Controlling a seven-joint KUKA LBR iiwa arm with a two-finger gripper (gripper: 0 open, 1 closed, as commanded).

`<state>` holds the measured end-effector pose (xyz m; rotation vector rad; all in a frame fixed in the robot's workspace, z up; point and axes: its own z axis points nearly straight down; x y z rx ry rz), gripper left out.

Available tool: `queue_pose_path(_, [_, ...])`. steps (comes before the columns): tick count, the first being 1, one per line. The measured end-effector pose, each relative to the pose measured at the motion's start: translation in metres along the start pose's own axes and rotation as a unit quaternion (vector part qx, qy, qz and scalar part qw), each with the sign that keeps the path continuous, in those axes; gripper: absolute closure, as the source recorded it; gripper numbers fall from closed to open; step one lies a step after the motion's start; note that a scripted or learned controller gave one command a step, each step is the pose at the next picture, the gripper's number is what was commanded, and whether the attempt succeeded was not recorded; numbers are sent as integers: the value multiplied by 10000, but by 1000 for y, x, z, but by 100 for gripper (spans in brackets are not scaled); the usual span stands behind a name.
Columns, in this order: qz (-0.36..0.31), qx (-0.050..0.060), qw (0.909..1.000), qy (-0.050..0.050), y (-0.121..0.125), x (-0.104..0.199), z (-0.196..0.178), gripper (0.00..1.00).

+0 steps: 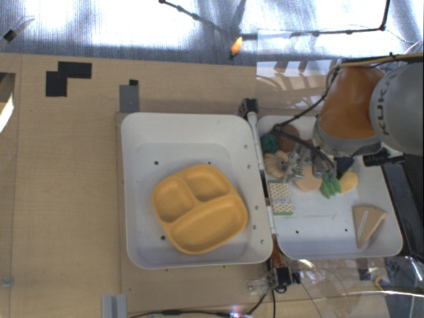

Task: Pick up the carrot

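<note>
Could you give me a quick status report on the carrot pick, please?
Gripper low in the right bin, among the toy foods. Carrot not clearly identifiable; nothing seen held. Waffle piece and wedge lie nearby.

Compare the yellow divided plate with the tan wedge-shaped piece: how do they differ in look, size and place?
The yellow divided plate is far larger than the tan wedge. The plate is rounded, with three compartments; the wedge is a plain block with straight edges tapering to a point. The plate lies in the left bin, far from the gripper; the wedge lies in the right bin, near its front right corner. Both rest flat, apart from other items.
</note>
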<state>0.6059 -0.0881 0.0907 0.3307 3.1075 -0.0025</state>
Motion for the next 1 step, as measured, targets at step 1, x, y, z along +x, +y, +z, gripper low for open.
queue_pose_path(1, [-934, -13, 9956, -25, -36, 45, -2, 100])
